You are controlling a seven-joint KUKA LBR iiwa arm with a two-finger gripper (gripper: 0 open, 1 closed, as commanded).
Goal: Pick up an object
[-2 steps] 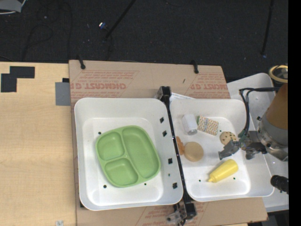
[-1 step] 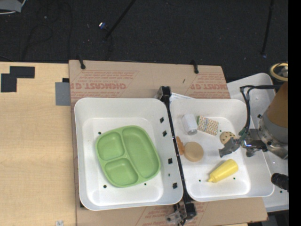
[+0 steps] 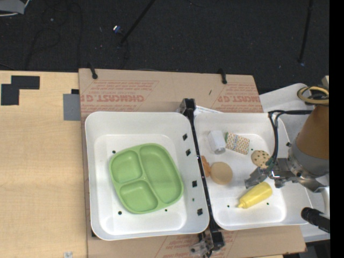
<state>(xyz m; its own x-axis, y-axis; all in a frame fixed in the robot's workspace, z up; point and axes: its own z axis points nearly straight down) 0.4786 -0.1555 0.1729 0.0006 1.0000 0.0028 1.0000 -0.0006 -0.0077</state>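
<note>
The right bin [image 3: 279, 216] holds several small objects. A yellow bottle-shaped object [image 3: 255, 196] lies tilted near the bin's front. A tan round piece [image 3: 221, 173] sits at the middle left, with a speckled cookie [image 3: 260, 157] to its right. A white cylinder [image 3: 216, 141] and a patterned block [image 3: 238, 142] lie toward the back. A thin orange item [image 3: 205, 164] rests against the left wall. My gripper [image 3: 262, 177] hangs low inside the bin, just above the yellow object's upper end and below the cookie. Nothing shows as held.
The left bin [image 3: 99, 144] carries a green divided plate [image 3: 144, 178]. A black divider [image 3: 196, 165] runs between the bins. The arm's orange band [image 3: 317, 133] and grey wrist overhang the right bin's right rim. Cardboard [image 3: 161, 93] lies behind the bins.
</note>
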